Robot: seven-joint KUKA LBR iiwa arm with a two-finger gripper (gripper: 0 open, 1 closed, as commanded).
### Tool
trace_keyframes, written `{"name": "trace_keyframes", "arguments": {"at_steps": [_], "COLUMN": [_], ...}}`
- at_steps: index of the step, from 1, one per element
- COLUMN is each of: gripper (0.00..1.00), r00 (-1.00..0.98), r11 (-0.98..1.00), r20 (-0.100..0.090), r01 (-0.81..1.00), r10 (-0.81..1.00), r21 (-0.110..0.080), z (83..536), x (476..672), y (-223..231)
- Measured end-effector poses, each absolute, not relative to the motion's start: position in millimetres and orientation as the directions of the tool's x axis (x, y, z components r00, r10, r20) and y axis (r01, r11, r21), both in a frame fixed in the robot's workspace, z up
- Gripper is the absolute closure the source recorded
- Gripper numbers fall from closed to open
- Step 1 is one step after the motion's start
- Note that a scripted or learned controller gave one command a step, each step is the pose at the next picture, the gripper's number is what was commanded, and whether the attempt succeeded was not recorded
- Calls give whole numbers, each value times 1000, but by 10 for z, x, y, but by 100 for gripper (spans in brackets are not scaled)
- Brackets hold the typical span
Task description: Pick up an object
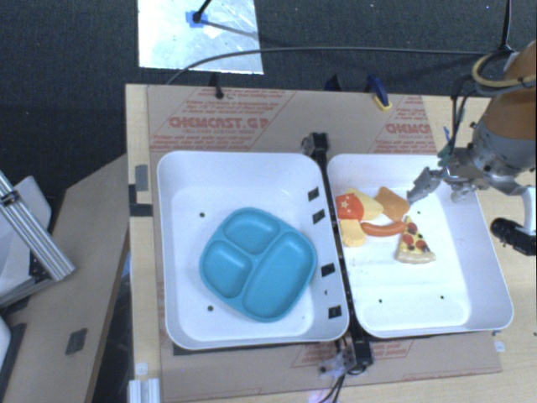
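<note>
- The arm [503,124] comes in from the right side of the bench [109,225], grey at the wrist with its orange band above, and hangs over the upper right part of the right bin [478,300].
- Its end effector [422,185] points leftward and down toward the toy food, the tip sitting just beside the brown piece; from here I cannot tell whether it is open or closed, and nothing visibly sits in its grip.
- The toy food lies clustered in the upper left part of the right bin, near the divider between the bins.
- A brown bread-like piece [391,200] lies at the top of the cluster, closest to the end effector tip.
- A red tomato-like piece [349,206] lies at the left, touching a yellow cheese-like piece [359,225] that runs below it.
- A red toy sausage [383,227] lies across the middle, curved, between the brown piece and the pizza.
- A toy pizza slice [414,248] lies at the lower right of the cluster, just beside the sausage's end.
- The left bin [180,175] holds a blue divided plate [258,263] with three compartments, lying flat near the bin's middle.
- Printed brown cardboard [218,120] lies under both bins.
</note>
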State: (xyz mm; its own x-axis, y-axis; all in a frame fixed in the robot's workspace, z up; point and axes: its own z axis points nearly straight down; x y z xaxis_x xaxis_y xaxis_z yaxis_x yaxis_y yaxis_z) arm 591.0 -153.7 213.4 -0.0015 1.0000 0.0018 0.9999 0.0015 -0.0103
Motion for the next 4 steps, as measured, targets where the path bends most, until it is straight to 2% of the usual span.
{"name": "trace_keyframes", "arguments": {"at_steps": [1,2,3,4], "gripper": [0,0,0,0], "r00": [-4,-2,-1,0], "r11": [4,2,1,0], "r20": [0,1,0,-1], "r01": [1000,1000,1000,1000], "r10": [1000,1000,1000,1000], "r21": [2,-3,-1,18], "z": [2203,1591,1170,921], "x": [5938,5885,5854,5920], "y": [-1533,-1508,-1509,-1512]}}
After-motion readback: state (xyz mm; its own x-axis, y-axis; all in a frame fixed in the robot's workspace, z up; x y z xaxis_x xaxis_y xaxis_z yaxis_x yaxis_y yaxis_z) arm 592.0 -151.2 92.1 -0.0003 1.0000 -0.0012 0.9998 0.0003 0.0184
